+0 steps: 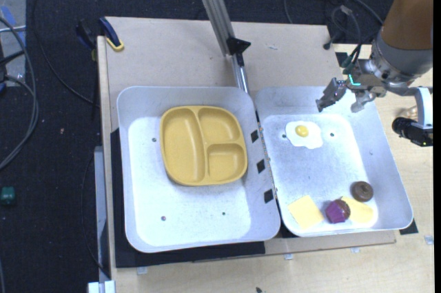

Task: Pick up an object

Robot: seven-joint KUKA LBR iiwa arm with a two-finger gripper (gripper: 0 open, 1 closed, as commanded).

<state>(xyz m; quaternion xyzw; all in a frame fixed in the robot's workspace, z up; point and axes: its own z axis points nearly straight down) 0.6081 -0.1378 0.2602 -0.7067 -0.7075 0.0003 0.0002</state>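
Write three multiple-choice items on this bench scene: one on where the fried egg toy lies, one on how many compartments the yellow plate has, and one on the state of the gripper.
1. Where is the fried egg toy?
A. In the right bin, near its far edge
B. On the yellow plate
C. On the bench outside both bins

2. How many compartments does the yellow divided plate have?
A. Two
B. Three
C. Four

3. What is the gripper doing?
A. Clamping the purple toy
B. Resting on the yellow plate
C. Hanging above the right bin's far edge, holding nothing

Key: 1 A, the egg lies on the right bin floor towards its far side. 2 B, one long section and two smaller ones show. 3 C, nothing sits between its fingers, and the purple toy lies at the near edge.
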